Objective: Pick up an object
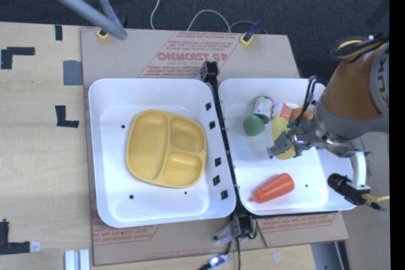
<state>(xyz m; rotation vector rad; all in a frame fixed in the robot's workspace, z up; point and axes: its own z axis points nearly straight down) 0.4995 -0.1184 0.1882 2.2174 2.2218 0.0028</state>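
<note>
In the right bin (pixel 316 199), toward three o'clock of the table (pixel 38 136), we see the gripper (pixel 283 147) lowered over a yellow object (pixel 279 129), with a green ball (pixel 254 126) at its ten o'clock, an orange carrot (pixel 274 188) at its six o'clock, and a yellow divided plate (pixel 167 148) well apart in the left bin (pixel 101 155). We cannot tell whether the fingers are released or clenched, nor whether anything lies between them. We judge this the approach step; the next move calls for closing on the yellow object and lifting clear.
</note>
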